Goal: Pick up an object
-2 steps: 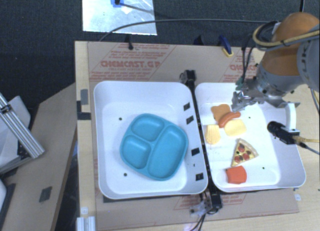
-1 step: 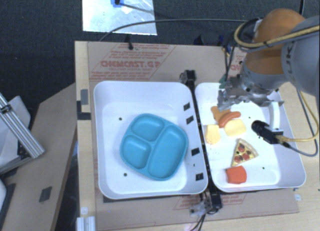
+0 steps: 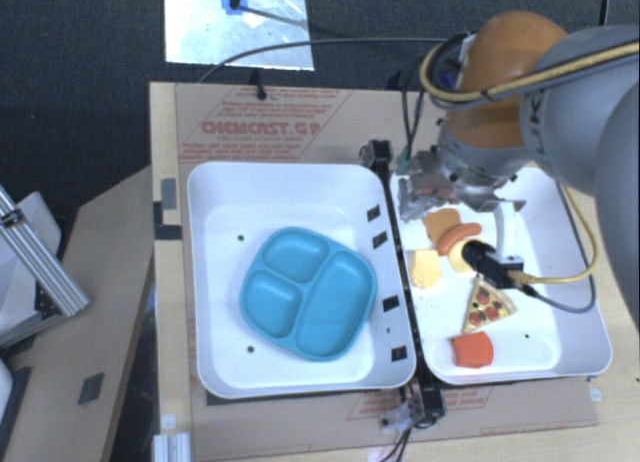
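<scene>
End effector (image 3: 432,193) hung over right bin (image 3: 585,350), grip state unclear. Risk: 5 toys clustered; might nudge sausage (image 3: 459,235), miss pizza (image 3: 488,305).

The grey arm (image 3: 585,100) comes in from the right side of the view, its thick last link running from the right edge toward the middle. Above the wrist sits the rounded orange band (image 3: 505,65), bulging up toward the camera and hiding much of what hangs below it. Under the band the wrist turns downward, so the tool end points at the bench. The gripper (image 3: 425,190) shows as a cluster of grey metal parts at the lower left of the wrist, held low. A yellow cable (image 3: 560,275) loops around the wrist and trails off beneath the arm.
</scene>
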You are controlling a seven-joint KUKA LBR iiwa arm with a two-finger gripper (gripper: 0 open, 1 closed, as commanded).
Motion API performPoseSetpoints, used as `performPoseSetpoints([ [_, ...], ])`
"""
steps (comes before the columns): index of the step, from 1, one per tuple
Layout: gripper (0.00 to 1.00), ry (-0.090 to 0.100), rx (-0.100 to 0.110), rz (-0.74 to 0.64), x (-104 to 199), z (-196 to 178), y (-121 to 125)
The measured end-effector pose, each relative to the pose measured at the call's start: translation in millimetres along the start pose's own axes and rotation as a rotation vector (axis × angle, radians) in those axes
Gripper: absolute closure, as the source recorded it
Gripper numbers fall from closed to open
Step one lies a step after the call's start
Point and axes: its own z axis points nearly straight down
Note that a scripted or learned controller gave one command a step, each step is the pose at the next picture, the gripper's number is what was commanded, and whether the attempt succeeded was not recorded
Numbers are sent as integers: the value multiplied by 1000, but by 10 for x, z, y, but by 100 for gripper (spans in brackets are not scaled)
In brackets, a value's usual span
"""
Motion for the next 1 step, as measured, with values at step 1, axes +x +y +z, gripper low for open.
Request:
performPoseSetpoints([
  [1, 100, 0, 0, 0, 640, 39, 50],
])
